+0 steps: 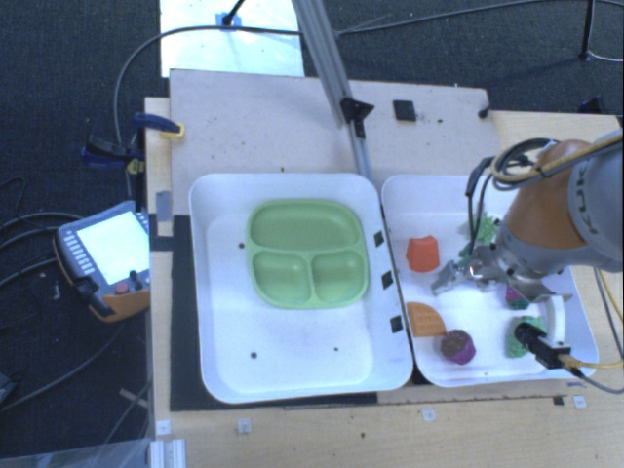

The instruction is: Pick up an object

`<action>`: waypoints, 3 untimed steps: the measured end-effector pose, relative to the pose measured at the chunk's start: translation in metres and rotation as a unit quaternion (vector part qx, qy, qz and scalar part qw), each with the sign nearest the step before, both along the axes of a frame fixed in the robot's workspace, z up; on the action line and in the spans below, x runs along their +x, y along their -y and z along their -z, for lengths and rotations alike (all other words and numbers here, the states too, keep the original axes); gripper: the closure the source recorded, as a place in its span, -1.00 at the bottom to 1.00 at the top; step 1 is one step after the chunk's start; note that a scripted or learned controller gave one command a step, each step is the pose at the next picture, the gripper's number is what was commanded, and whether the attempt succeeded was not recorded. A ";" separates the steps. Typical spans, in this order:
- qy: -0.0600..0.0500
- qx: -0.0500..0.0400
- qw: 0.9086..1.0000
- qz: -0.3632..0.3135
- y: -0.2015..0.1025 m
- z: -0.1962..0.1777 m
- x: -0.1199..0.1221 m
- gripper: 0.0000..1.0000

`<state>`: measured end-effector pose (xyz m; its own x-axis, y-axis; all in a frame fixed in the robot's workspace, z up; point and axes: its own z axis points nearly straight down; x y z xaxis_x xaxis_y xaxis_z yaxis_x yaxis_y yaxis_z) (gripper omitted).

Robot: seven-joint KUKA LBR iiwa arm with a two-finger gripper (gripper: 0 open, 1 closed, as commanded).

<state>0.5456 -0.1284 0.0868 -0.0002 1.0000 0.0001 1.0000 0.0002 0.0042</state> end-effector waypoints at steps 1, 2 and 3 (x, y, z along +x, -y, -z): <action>0.004 -0.001 1.000 0.000 0.000 -0.013 0.002 1.00; 0.001 -0.001 1.000 -0.001 0.008 -0.059 0.003 1.00; 0.001 -0.001 1.000 -0.002 0.013 -0.105 0.010 1.00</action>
